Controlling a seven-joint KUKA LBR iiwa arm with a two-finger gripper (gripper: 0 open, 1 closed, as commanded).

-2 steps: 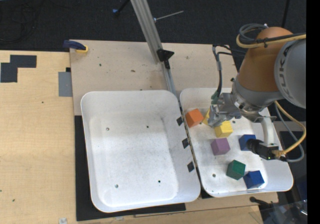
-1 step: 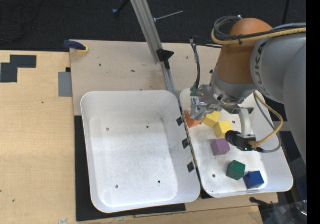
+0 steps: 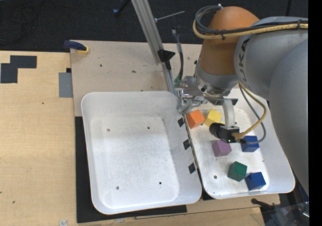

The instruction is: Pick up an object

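Observation:
My gripper (image 3: 187, 101) hangs low over the far left corner of the right bin (image 3: 279, 177), under the orange wrist band. An orange cube (image 3: 195, 118) lies just in front of and below it, beside the wall between the two bins, and I see nothing held. Right of the orange cube sits a yellow cube (image 3: 214, 116), partly covered by the wrist. Further forward lie a purple cube (image 3: 221, 147), a green cube (image 3: 237, 170) and two blue cubes (image 3: 249, 143) (image 3: 255, 180).
The left bin (image 3: 86, 106) stands beside the right one. A slanted aluminium post (image 3: 148, 23) rises from behind the bins, close to the wrist. A blue clamp (image 3: 75, 45) sits at the board's far left corner. The arm's bulk covers the right bin's far side.

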